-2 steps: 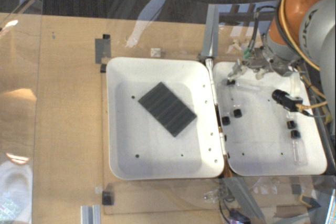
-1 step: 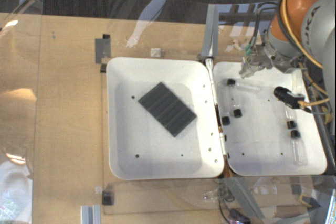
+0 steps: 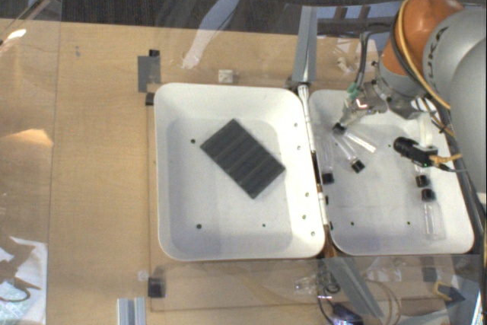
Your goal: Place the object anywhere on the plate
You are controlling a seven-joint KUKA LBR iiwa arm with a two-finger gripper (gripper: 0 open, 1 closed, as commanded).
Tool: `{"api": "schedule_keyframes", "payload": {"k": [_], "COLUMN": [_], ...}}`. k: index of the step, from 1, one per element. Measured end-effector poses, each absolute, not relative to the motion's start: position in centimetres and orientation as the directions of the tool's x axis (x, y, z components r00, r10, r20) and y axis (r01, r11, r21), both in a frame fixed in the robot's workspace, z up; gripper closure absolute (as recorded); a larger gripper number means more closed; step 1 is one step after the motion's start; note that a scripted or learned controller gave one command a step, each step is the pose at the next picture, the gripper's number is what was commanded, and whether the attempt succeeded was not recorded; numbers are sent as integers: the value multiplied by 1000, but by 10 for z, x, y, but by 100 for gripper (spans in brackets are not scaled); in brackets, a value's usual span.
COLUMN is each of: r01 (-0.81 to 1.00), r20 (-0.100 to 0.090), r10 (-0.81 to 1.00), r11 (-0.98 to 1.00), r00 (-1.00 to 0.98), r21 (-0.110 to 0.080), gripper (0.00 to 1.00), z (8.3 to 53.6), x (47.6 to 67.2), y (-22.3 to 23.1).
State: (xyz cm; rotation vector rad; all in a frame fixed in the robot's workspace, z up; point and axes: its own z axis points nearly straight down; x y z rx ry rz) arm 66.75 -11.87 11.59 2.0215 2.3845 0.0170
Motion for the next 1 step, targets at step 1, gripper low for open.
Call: {"api": "schedule_keyframes", "payload": {"k": [1], "r01": [953], "r20": [-7], "r10": [953], "r11": [303], "r00": [-303], "r21": [15], "gripper": [100], "z": [93], "x": [673], "y": [-152]}}
